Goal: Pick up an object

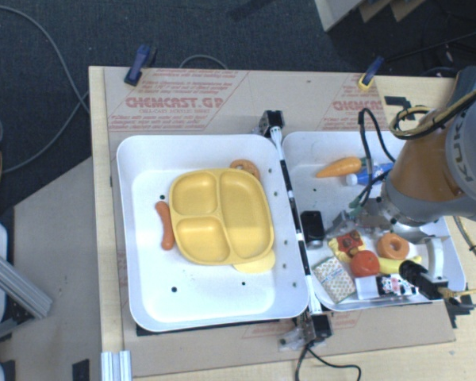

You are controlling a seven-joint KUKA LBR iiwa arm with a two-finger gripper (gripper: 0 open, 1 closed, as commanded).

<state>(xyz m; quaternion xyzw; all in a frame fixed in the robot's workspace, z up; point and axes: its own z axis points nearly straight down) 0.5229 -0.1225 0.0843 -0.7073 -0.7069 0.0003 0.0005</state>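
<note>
Two bins side by side on counter (182, 101). Left bin (143, 292): divided tray (220, 215) centre, sausage (166, 225) touching at 9 o'clock. Right bin (301, 153): carrot (339, 167) at 12 o'clock, donut (393, 247) near 4 o'clock.

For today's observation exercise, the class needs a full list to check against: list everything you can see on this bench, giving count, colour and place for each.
bins: 2, white, side by side on the bench
divided plate: 1, yellow, middle of the left bin
sausage-shaped toy: 1, orange-red, left bin, against the plate's left edge
ring-shaped toy: 1, brown, left bin, behind the plate's far edge
carrot: 1, orange, far part of the right bin
black block: 1, black, right bin near its left wall
tomato-like toy: 1, red, near part of the right bin
doughnut: 1, orange, right bin beside the tomato-like toy
patterned packet: 1, pale checked, right bin's near left corner
clamps: 2, blue, far edge of the bench
arm: 1, grey with orange band, over the right bin
</note>
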